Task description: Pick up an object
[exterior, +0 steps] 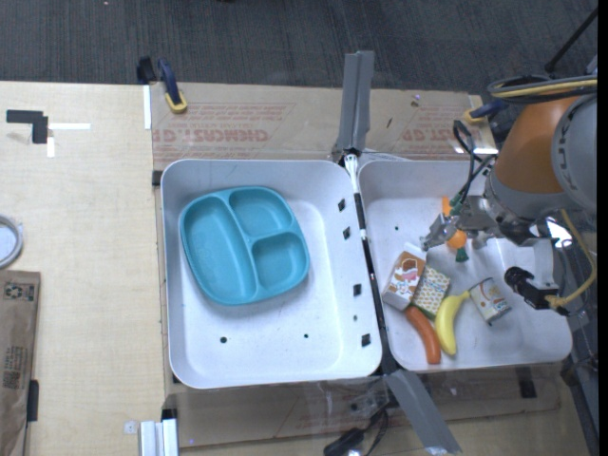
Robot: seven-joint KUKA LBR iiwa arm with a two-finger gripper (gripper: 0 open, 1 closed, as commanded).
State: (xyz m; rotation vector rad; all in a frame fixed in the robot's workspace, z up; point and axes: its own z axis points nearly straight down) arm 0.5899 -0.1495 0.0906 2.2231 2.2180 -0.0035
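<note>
Reaching into the right bin (532,354), the fingers (448,233) hover near a small orange object (460,238); their spread is unclear, perhaps closing next

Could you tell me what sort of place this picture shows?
Most likely a robotics lab's pick-and-place test bench: two white bins, left and right, sit side by side, a robot arm reaches in, and toy food such as a banana lies scattered.

Even bright overhead light, soft shadows; mild glare on white bins (190,350); slightly soft focus, dark floor at top.
</note>
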